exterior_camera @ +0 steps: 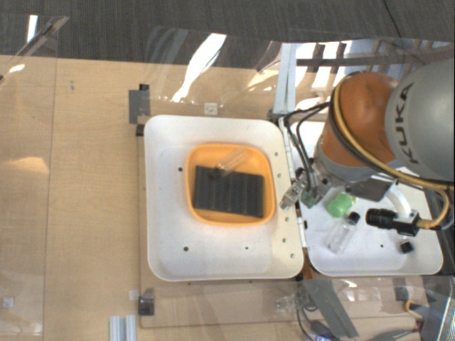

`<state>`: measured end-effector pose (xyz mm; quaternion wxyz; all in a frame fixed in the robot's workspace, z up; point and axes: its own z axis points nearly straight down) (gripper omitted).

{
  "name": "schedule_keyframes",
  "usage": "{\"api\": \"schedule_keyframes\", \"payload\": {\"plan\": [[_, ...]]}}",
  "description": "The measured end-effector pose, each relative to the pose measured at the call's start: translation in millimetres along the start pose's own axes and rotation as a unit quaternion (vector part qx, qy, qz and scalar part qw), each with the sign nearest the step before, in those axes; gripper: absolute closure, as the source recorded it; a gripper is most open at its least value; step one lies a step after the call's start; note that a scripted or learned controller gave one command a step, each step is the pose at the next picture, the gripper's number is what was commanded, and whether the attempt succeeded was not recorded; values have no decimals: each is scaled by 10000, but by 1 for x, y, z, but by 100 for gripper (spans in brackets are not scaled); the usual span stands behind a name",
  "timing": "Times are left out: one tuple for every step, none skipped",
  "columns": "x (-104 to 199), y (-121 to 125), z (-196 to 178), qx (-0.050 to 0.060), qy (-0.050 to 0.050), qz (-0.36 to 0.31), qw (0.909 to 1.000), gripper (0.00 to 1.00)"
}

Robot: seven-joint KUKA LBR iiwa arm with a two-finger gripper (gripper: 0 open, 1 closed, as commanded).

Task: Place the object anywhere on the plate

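Well to the left of the gripper (293, 196), on the orange plate (192, 190): a dark ribbed slab (229, 192), lying flat and covering most of the plate's floor. Just past the slab's far edge, also on the plate, a small clear tube (232, 160), on its side and slanted, one end at the slab's edge. Plate set in the upper middle of the left bin (213, 251), apart from every wall. Gripper itself over the seam between the two bins, at the left bin's right rim. Impossible to tell whether spread or closed: too small, and partly tucked under the wrist. Just to the right of the gripper, in the right bin (377, 261), a green lump (340, 204), close under the arm. Lower in the view and still right of the gripper, a second clear tube (340, 236), lying slanted, near the green lump but apart from it. Farther right, well away from the gripper, a tiny black piece (406, 246) near the bin's right wall. Over that bin, the grey arm (426, 112) with its orange band (359, 116), stretched in from the right. Under both bins, a pale wooden bench (71, 190).
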<state>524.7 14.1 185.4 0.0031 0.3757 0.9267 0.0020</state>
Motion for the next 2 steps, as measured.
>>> {"api": "schedule_keyframes", "payload": {"plan": [[-5,45,0,2,2,-61,10000,100],[-5,45,0,2,2,-59,10000,0]]}}
